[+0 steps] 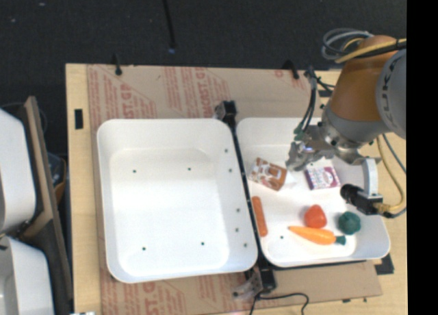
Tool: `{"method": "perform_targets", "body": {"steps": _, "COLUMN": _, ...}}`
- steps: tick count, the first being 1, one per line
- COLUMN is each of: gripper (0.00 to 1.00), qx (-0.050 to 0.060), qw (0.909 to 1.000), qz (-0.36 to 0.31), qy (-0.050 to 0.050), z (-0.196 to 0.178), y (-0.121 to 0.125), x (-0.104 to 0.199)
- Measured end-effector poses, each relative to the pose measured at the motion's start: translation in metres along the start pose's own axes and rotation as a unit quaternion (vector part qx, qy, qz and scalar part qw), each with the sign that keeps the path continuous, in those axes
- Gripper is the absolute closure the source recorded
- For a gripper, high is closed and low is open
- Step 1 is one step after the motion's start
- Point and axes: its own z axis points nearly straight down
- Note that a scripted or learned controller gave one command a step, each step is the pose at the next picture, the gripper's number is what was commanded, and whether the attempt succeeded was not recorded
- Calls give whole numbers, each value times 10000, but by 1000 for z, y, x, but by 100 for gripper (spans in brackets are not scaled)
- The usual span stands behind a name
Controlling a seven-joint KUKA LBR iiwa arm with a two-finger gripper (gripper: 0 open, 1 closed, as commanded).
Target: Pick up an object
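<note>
Hovering over right bin (274,129) middle: end effector (302,154), grip state unclear; brown packet (268,174) just beside.

Two shallow white bins are set side by side on a bench (178,87) covered with printed brown cardboard. The left bin (109,170) is bordered at its right wall by the right bin (369,245). A black cable (165,12) is seen on the dark floor beyond the bench. White furniture (14,170) is seen at the left edge.
</note>
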Motion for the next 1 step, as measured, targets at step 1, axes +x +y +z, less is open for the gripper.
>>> {"method": "perform_targets", "body": {"steps": 1, "gripper": 100, "qx": 22, "qw": 9996, "qz": -265, "qy": 0, "z": 8, "y": 11, "x": 17}}
